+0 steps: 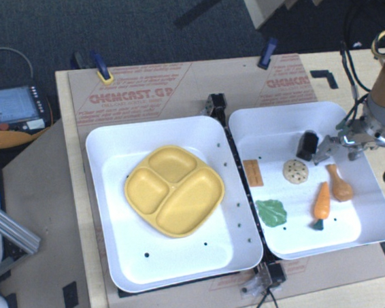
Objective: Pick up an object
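White moulded bins sit side by side on a brown board-covered bench. The left bin holds one yellow divided plate with three compartments, lying flat near the bin's centre.

The right bin holds five small items. A brown rectangular cracker lies close to the left wall. A round speckled cookie lies to the right of the cracker and apart from it. A green lettuce leaf lies nearer the front wall, below the cracker and the cookie. An orange carrot lies to the right of the leaf, its green end toward the front. A tan drumstick lies just beside the carrot, on its right.

The grey arm enters from the right edge. The gripper is over the right bin's far right part, above the drumstick in the view and to the right of the cookie. No item is seen in its grasp. Whether the gripper is spread or closed cannot be told.
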Controlling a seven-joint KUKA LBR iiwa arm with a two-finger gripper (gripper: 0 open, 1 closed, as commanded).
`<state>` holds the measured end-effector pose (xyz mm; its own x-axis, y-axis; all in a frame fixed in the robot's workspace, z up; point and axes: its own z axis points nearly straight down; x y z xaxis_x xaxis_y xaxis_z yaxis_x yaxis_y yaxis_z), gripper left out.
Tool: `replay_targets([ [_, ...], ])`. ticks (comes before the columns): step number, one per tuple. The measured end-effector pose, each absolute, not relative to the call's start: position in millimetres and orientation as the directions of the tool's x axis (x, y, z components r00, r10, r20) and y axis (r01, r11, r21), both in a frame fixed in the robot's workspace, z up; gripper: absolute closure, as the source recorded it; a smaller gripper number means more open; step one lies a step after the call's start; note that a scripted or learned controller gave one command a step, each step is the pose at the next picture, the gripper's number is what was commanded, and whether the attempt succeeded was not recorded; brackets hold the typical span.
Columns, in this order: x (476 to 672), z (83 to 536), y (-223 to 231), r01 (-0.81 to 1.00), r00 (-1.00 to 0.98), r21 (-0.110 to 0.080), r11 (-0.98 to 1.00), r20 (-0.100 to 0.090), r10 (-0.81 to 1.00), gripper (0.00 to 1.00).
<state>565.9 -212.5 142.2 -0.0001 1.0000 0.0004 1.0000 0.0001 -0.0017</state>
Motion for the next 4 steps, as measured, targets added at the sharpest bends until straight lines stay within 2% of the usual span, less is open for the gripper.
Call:
replay_targets([
  [1,565.7,89.9,-212.2,1.000,0.000,-0.003,0.000,0.001,1.000,0.00],
  [2,567.0,103.2,-212.7,1.000,0.000,0.003,0.000,-0.002,1.000,1.00],
  [4,575.0,194.3,-203.8,1.000,-0.002,0.007,0.002,-0.003,1.000,1.00],
])
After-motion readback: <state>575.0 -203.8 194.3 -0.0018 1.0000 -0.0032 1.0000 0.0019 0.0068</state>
